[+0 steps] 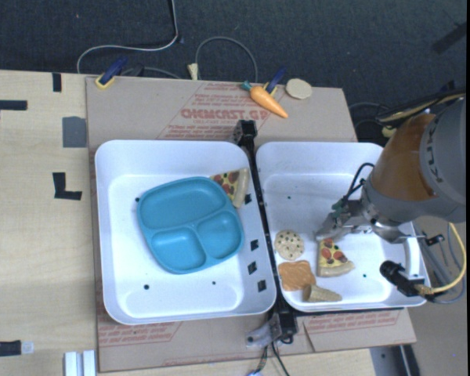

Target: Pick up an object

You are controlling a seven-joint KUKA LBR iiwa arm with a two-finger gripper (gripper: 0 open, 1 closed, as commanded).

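We see the desk (31, 233) spread across the frame, with a cardboard sheet (211, 108) lying on it under two shallow white bins set side by side.

The left bin (110, 210) sits in the middle of the frame. It holds a blue divided plate (189, 224), tilted a little, and a toy pizza slice (233, 185) lies at the plate's upper right edge, against the bin's right wall.

The right bin (298, 163) holds four small toy foods gathered in its lower half: a round cookie (289, 244) at lower left, a second pizza slice (332, 258) just right of the cookie, a piece of toast (296, 276) below the cookie, and a small wedge (321, 294) touching the toast's lower right corner.

The arm (419, 171) enters from the right edge of the frame, grey with its orange band, and bends down over the right bin. Its tool (334, 225) hangs just above the second pizza slice, near that slice's upper edge. We cannot tell how the tool is set, and we see nothing gripped in it.

On the cardboard above the bins, at upper centre, lie a toy carrot (267, 101) and, just right of it, a pale round disc (299, 89).
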